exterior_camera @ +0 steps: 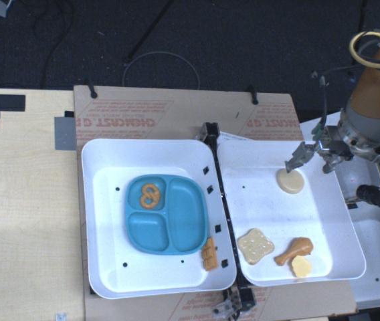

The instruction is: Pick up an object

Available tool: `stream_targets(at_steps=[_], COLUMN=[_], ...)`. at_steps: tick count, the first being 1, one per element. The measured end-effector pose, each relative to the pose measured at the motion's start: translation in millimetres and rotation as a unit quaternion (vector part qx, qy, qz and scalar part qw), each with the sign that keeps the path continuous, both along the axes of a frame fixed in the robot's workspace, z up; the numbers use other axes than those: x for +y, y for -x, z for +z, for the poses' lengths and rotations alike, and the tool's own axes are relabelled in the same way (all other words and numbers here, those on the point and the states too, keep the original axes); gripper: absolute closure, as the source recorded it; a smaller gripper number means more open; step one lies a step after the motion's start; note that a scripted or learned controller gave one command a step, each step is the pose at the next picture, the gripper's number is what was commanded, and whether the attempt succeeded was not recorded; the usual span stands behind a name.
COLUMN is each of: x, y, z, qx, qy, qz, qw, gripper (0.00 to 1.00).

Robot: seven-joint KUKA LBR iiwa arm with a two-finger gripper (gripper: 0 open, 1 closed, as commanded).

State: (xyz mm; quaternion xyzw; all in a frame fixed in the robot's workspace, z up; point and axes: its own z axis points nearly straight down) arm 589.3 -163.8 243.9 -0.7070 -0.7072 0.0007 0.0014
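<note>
My gripper [314, 160] hangs over the far right part of the right bin [270, 159], open, with nothing between its fingers. A pale round disc [290, 180] lies on the bin floor just below and left of the left fingertip [296, 160]. Near the bin's front lie a slice of toast [255, 245], a brown drumstick [294, 250] and a small yellow piece [302, 267]. In the left bin [103, 166] a blue divided plate [176, 212] holds a pretzel [150, 195]. An orange-brown waffle piece [209, 254] rests beside the plate.
A black divider [218, 199] runs between the two bins. The arm's grey body with its orange band [370, 85] stands at the right edge. Cardboard [176, 112] lies under the bins, and a wooden bench top [23, 199] spreads to the left.
</note>
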Motion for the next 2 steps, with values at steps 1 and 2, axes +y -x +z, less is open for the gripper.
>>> stream_targets(at_steps=[1,2], x=[2.6,0.8], y=[11.1,12.1], z=[-56.0,-99.9], qx=[0.003,0.002], qy=[-0.0006,-0.0004], qz=[0.0,0.0], qw=[1.0,1.0], gripper=[0.0,0.0])
